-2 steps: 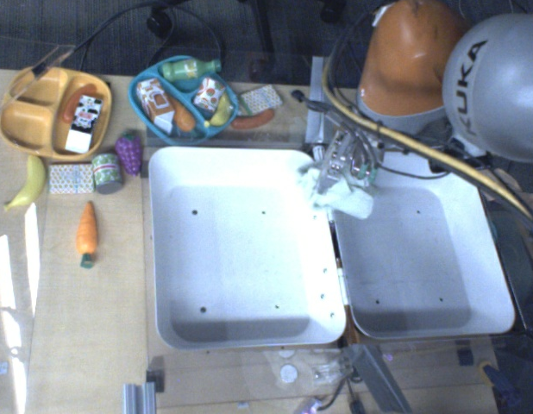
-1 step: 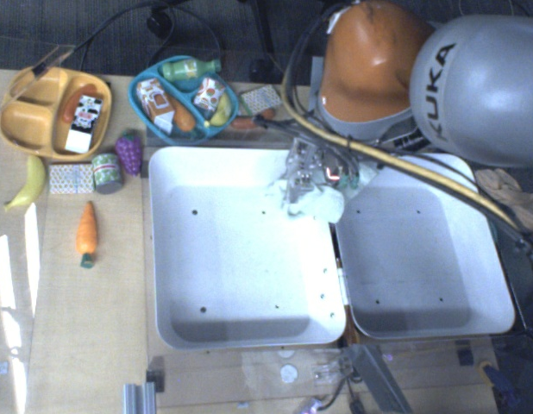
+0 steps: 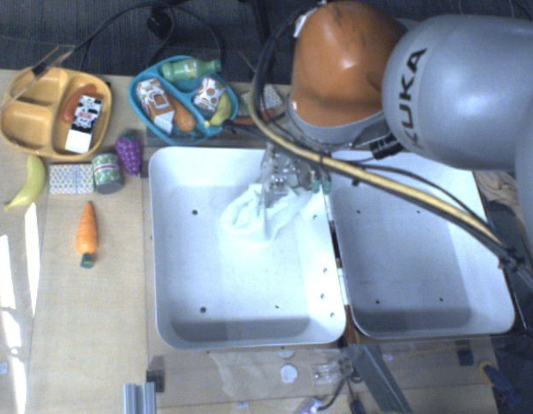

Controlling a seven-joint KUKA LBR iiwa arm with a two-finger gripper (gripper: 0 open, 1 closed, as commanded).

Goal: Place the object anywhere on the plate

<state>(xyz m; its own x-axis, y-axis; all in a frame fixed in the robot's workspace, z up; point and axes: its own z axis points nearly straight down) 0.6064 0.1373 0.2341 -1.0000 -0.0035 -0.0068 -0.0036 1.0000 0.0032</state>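
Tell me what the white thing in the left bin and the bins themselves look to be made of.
The white thing looks like soft cloth or thin plastic: crumpled, folded, matte. The left bin and the right bin look like hard moulded plastic, possibly painted metal: smooth, rounded rims, slight sheen.

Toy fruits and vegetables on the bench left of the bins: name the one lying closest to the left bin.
The purple grapes, beside the bin's upper-left corner. The orange carrot lies farther left, and the yellow banana farthest.

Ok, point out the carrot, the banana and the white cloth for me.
carrot (image 3: 87, 231): camera view, middle of its orange body.
banana (image 3: 29, 182): camera view, middle of its curve.
white cloth (image 3: 253, 215): camera view, centre of the crumpled fabric.
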